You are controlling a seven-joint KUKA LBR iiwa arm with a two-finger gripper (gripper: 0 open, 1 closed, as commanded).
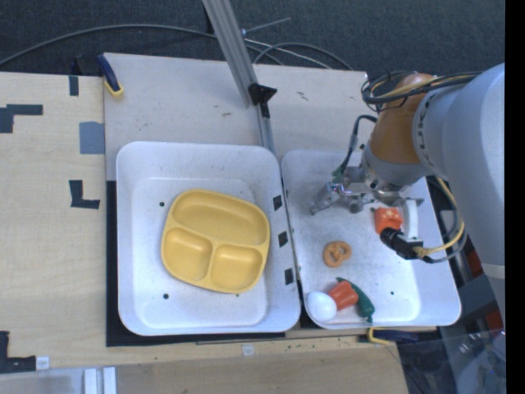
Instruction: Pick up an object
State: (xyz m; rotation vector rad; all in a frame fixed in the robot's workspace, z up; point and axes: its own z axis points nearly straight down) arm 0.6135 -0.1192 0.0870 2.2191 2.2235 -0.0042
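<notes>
My gripper (336, 197) hangs over the upper left part of the right bin (435, 302), below the orange wrist band. An orange-red block (387, 218) lies just right of it, partly behind the arm's black cable. A brown pretzel-shaped piece (336, 254) rests on the bin floor a short way below the gripper, apart from it. In the bin's near left corner sit a white egg (321, 305) and, touching it, a red pepper with a green stem (351, 295).
The left bin (135, 220) holds a yellow divided plate (215, 240). A grey metal pole (238, 52) slants down to the divider between the bins. Cables trail behind the bench and along the arm.
</notes>
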